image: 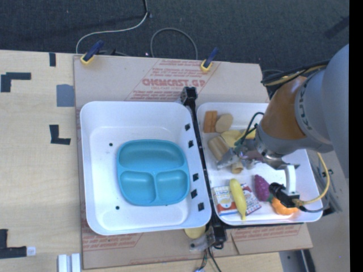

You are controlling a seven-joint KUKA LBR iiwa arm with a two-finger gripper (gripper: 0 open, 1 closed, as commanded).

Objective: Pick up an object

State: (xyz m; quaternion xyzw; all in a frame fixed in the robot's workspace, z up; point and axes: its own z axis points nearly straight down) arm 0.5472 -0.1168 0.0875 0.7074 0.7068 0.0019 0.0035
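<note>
Nearest to me, in the right bin (313,177), I am seeing a yellow banana (237,198) lying across a small red and white packet (228,202), with a purple piece (261,187) just to its right and an orange piece (282,207) in the near right corner. In the left bin (93,152) a blue divided plate (153,171) is sitting flat, a little toward the near side.

Moving farther in, I am watching the arm (295,118) reaching in from the right, with the gripper (237,158) hanging low in the middle of the right bin, just beside a tan cylinder (218,147). Whether the pincer is apart, together or clamped on anything, I cannot tell.

Farther still, a pale yellow piece (232,137) is lying behind the gripper, and an orange-brown block (210,121) and a beige round piece (224,122) are resting side by side at the far left of that bin.
</note>
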